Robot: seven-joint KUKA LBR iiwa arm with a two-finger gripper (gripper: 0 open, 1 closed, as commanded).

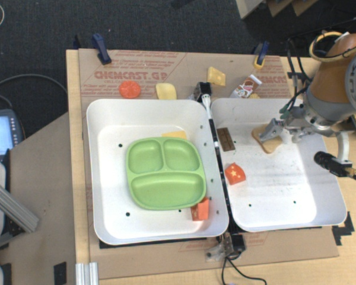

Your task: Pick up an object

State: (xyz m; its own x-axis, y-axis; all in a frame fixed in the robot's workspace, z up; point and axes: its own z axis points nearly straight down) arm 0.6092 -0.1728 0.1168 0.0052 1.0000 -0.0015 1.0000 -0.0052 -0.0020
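In the right bin (320,212), near its upper wall, the claw (280,130) sits low over a tan, bread-like block (267,139). The block lies just to the claw's lower left, touching or nearly touching the fingertips, its long axis running slantwise from upper right to lower left. Whether the claw is spread or closed I cannot tell; the grey wrist hides the gap, and nothing shows the block clasped. A red and orange toy piece (235,174) lies well apart, toward the bin's left wall. The green divided plate (165,173) sits in the left bin (101,159) on the desk (77,117).
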